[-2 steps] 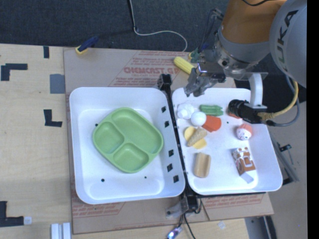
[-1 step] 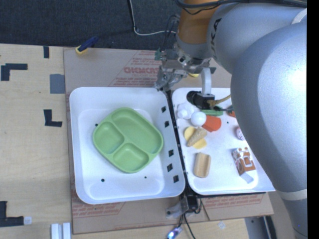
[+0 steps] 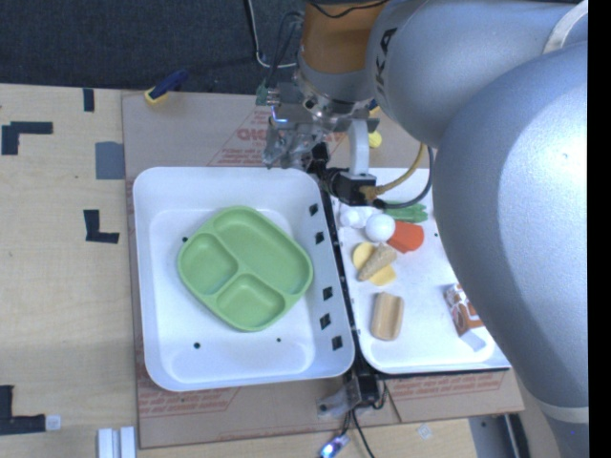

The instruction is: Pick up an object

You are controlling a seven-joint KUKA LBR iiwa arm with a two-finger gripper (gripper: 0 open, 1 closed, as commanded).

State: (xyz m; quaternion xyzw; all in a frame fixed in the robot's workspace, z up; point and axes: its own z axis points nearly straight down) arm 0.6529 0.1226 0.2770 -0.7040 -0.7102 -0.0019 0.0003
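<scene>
At 12 o'clock on the left bin (image 3: 158,208) rim: gripper (image 3: 284,149) hovers, can't tell if spread or closed, nothing visibly held. Reads as the approach step. Candidates at its 5 o'clock in the right bin (image 3: 430,337): smooth white egg (image 3: 379,227), tan bread-like roll (image 3: 386,315), yellow wedge (image 3: 375,261). The green plate (image 3: 243,267) is flat, three-compartment moulded plastic, so a poor grip. Next: shift over, descend on one small item.

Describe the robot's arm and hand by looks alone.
The arm is grey, built of bulky rounded links, with an orange band above the wrist. Thin black cables drape across that band. The hand is a small cluster of silvery metal parts.
</scene>
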